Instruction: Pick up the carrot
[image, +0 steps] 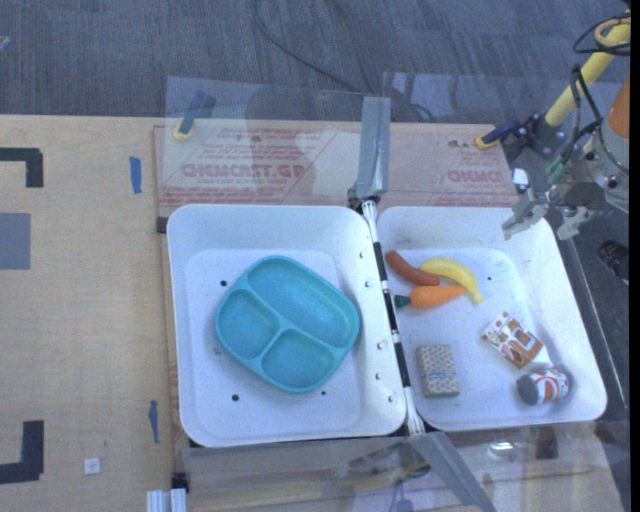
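The carrot is orange with a green end and lies in the right bin, near its left wall. It rests between a brown-red sausage and a yellow banana, touching both. My gripper hangs above the bin's far right corner, well away from the carrot to its upper right. Its two fingers are spread apart with nothing between them.
The left bin holds a blue three-part plate. The right bin also carries a tan cracker-like block, a red-and-white packet and a small can near its front right corner.
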